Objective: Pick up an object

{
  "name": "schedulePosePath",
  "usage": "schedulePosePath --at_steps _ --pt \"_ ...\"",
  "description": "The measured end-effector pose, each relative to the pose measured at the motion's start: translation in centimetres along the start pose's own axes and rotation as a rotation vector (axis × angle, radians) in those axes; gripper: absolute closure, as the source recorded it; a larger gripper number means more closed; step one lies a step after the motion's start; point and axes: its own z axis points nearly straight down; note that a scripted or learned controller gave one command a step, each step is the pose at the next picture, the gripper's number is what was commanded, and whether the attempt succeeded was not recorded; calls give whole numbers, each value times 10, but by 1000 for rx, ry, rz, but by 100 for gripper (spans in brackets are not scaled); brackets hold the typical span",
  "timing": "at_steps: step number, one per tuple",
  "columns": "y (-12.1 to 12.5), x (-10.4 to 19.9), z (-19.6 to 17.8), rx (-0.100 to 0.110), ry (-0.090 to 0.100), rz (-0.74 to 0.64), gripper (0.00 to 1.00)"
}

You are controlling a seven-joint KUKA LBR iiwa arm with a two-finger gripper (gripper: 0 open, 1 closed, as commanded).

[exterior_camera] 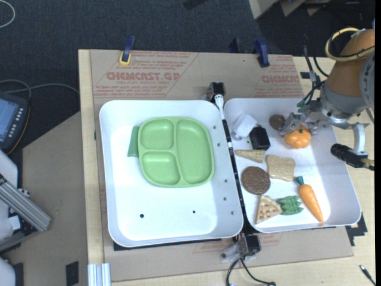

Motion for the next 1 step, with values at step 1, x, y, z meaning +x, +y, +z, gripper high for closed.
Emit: schedulePosePath --at_steps 1 --pt "10 5 -59 -9 -3 0 100"
